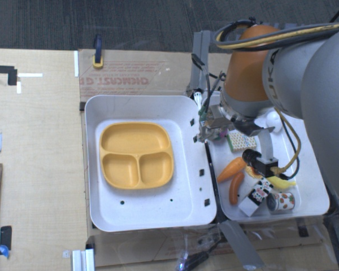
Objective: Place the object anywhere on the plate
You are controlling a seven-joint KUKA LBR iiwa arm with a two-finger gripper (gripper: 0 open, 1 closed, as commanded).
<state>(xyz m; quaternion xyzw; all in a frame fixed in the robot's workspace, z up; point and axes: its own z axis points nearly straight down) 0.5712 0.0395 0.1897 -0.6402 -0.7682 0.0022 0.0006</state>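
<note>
Pale wood desk (34, 151) under dark grey floor along far edge, cardboard sheet (135, 75) with clamp (98, 52) at far side, tape scraps and odd bits at left. Two white bins side by side: left bin (186, 202) holding yellow three-compartment plate (137, 154), nothing on it. Right bin (311, 202) crowded: orange carrot-like pieces (231, 169), small patterned pad (237, 141), yellow banana-like item (282, 182), dice-marked block (259, 194), small can (282, 202). Gripper (214, 130) low over far-left corner of right bin, close to divider wall; jaws state cannot tell, hidden by wrist and cables. No object seen pinched, so target likely among clutter in right bin. Risks: grabbing nothing or two packed items at once; clipping bin wall on transfer; dropping short of plate onto bare bin floor
</note>
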